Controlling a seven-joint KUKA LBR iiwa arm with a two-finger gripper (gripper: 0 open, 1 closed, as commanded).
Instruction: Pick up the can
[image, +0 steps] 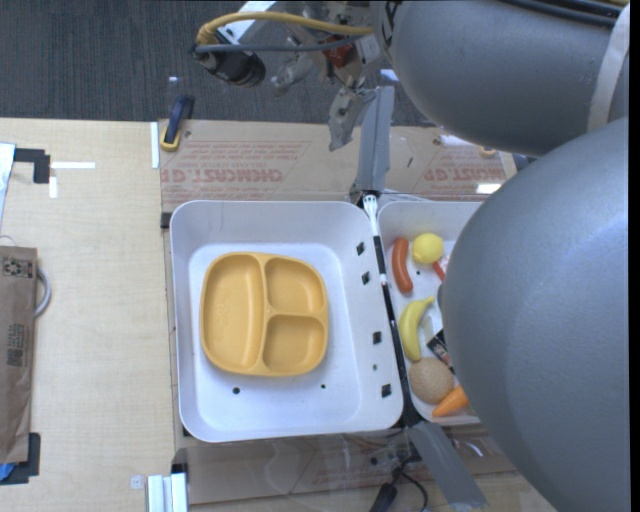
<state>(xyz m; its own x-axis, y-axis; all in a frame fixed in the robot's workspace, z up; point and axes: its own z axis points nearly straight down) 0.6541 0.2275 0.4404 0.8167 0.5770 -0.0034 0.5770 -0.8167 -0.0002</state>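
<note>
My gripper (352, 118) hangs over the brown cardboard behind the two bins, near the far end of the wall between them. It is seen from above under cables and a black cylinder (232, 66). The big grey arm (540, 300) covers most of the right bin (400, 212). In the strip of that bin still in view lie a red sausage (401, 266), a yellow lemon (428, 247), a banana (411, 328), a tan round thing (430, 380) and an orange carrot (451, 402).
A yellow divided plate (265, 312) lies in the left bin (190, 400). A brown paper bag (18, 350) rests at the bench's left edge. A blue and yellow tool (178, 122) lies behind the left bin.
</note>
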